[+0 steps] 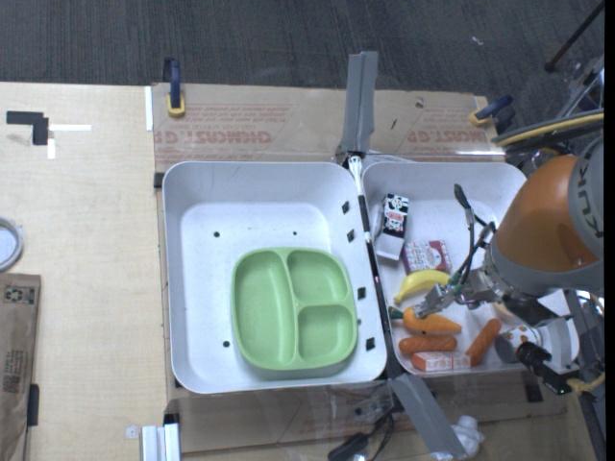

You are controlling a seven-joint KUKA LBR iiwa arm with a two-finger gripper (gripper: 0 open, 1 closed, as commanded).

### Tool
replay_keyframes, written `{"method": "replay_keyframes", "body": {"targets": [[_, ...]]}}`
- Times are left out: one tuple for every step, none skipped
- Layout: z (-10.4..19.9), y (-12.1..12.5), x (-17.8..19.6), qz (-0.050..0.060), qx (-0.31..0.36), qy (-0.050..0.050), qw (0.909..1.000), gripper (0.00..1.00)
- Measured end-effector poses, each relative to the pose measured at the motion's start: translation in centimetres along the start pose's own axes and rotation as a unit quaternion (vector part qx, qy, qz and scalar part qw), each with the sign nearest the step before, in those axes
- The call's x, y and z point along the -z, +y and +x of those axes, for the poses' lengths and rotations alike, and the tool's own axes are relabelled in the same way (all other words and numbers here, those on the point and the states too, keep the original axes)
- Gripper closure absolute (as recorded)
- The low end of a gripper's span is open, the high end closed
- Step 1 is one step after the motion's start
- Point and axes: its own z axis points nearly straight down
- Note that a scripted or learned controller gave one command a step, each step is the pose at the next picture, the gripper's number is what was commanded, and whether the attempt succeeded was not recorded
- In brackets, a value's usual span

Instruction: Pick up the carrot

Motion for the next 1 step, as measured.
{"method": "replay_keyframes", "body": {"targets": [[0.13, 0.41, -0.93, -0.005, 0.163, 0.000, 0.9867, 0.00]]}}
